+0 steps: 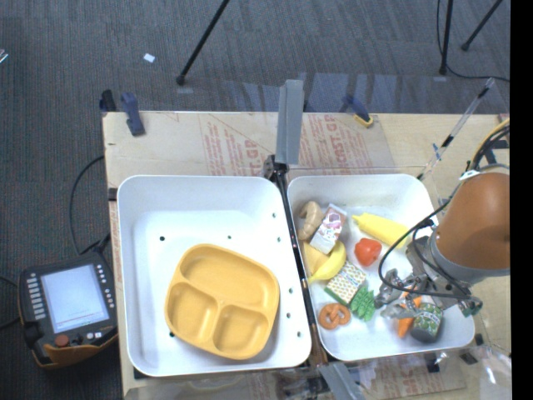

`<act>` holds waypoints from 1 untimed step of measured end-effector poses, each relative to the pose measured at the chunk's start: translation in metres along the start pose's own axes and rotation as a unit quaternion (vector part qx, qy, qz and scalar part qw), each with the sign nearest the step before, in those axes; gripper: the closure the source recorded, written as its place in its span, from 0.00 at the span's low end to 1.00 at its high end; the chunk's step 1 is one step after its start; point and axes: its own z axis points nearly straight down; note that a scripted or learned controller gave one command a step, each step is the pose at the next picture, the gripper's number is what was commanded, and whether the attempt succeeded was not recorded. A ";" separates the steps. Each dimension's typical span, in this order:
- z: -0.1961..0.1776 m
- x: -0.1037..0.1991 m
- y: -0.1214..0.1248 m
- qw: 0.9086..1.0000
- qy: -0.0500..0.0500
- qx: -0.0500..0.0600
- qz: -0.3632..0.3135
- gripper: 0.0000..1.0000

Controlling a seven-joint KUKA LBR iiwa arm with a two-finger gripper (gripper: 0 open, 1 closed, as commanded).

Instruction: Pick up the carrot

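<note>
Cardboard-topped bench, two bins: right bin (333, 182) holds the carrot (405, 325) near its front right corner, just beneath the gripper (410, 300). Gripper state: cannot tell. Advice: descend squarely, avoiding neighbouring can (426, 322).

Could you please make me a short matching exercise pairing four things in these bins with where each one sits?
Things:
1. yellow plastic divided tray
2. round red tomato
3. brown pretzel
4. orange carrot

Places:
A. near the right bin's front left corner
B. middle of the right bin
C. in the left bin
D. under the gripper, front right of the right bin

Pairs: 1-C, 2-B, 3-A, 4-D
</note>
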 end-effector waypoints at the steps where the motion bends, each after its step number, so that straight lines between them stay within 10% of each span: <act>1: -0.034 -0.016 -0.011 1.000 0.006 -0.003 -0.021 1.00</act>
